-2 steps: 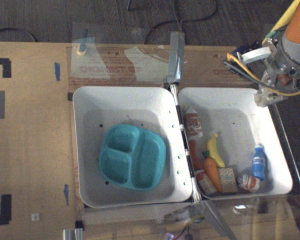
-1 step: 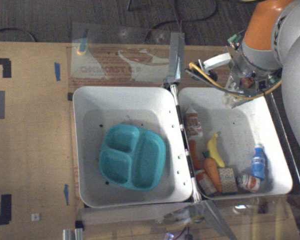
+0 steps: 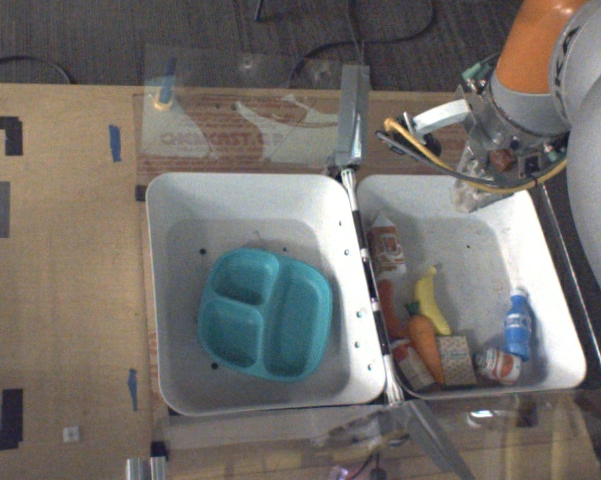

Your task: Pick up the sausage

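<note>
A tan tabletop (image 3: 60,268) carries two shallow white bins side by side, seen from above at a slant. The left bin (image 3: 180,208) holds a teal divided plate (image 3: 266,314) lying flat near its middle. The right bin (image 3: 480,238) holds several small things gathered along its left wall and near edge. The sausage (image 3: 389,309), reddish brown, lies lengthwise against the left wall, just beside a yellow banana (image 3: 431,301) and an orange carrot (image 3: 426,346). A small carton (image 3: 386,246) lies above the sausage along the same wall. Near the bin's near edge sit a brown block (image 3: 456,359) and a small can (image 3: 498,365), with a blue bottle (image 3: 518,323) toward the right wall. The grey arm with its orange band (image 3: 535,28) reaches in from the right. Its end effector (image 3: 490,173) hangs over the far right corner of the right bin, well apart from the sausage; I cannot tell how it is set.
</note>
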`<state>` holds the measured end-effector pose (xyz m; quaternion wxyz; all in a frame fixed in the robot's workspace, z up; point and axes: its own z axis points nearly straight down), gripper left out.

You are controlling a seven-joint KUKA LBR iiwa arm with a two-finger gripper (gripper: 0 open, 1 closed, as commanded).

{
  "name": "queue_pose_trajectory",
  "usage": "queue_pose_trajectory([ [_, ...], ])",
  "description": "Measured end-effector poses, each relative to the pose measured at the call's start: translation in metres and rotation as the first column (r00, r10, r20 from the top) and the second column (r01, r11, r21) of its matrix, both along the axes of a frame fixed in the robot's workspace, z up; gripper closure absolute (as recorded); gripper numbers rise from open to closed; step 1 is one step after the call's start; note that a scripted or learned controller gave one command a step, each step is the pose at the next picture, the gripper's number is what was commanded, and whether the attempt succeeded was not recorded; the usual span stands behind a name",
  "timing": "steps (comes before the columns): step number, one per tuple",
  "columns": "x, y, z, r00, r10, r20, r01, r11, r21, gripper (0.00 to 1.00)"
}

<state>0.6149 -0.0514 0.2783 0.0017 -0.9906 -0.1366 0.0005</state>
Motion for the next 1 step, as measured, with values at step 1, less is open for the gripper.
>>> queue_pose_trajectory([
  [1,-0.0444,-0.0375,-0.0778,0.868,0.497,-0.001,-0.497,0.868,0.000,1.00],
])
